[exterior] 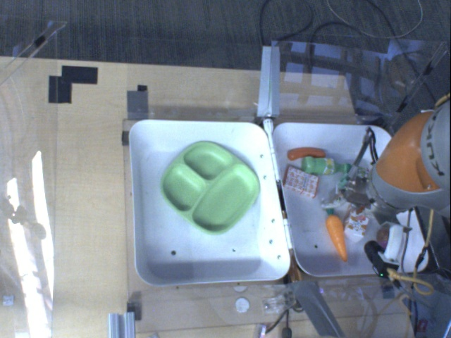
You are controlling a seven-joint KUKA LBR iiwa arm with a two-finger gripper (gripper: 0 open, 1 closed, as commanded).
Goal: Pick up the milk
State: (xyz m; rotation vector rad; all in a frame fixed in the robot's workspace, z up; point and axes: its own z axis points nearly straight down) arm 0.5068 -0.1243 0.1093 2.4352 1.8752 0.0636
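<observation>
In the right bin (310,259), a small white carton with red marks (356,222), apparently the milk, lies near the right wall. My gripper (347,191) hangs low over the bin, just above and left of the carton, below the arm's orange band (405,162). The gripper's dark parts blend with the clutter under it, and I see nothing clearly held.
An orange carrot (337,237) lies left of the carton. A red sausage (306,153), a green bottle (319,165) and a red-patterned packet (301,182) sit at the bin's far side. The left bin (151,252) holds a green divided plate (210,186).
</observation>
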